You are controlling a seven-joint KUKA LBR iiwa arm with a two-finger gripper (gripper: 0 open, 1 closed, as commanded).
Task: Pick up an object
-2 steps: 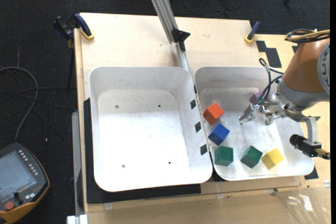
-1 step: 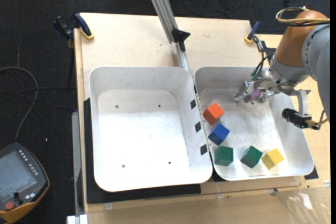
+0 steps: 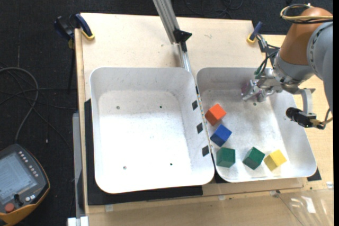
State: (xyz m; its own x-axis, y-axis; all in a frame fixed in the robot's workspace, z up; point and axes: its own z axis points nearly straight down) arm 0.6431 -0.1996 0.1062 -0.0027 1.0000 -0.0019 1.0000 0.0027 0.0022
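A: Gripper state?

B: Grey two-finger gripper (image 3: 255,90) sits over the far part of the right shallow white bin (image 3: 296,137). Can't tell how it's set, too small and blurred. Nothing visibly in it, no cube touching it.

A: Arm?

B: Grey arm with orange band (image 3: 296,42) is cut off at the right edge.

A: Objects?

B: 5 cubes, all in the right bin. Orange cube (image 3: 215,114) and blue cube (image 3: 221,135) near the left wall, both turned diagonally. Dark green cube (image 3: 225,157), green cube (image 3: 253,157), yellow cube (image 3: 275,160) in a row along the near wall. Cubes, so no long axis. Left white bin (image 3: 100,114) alongside.
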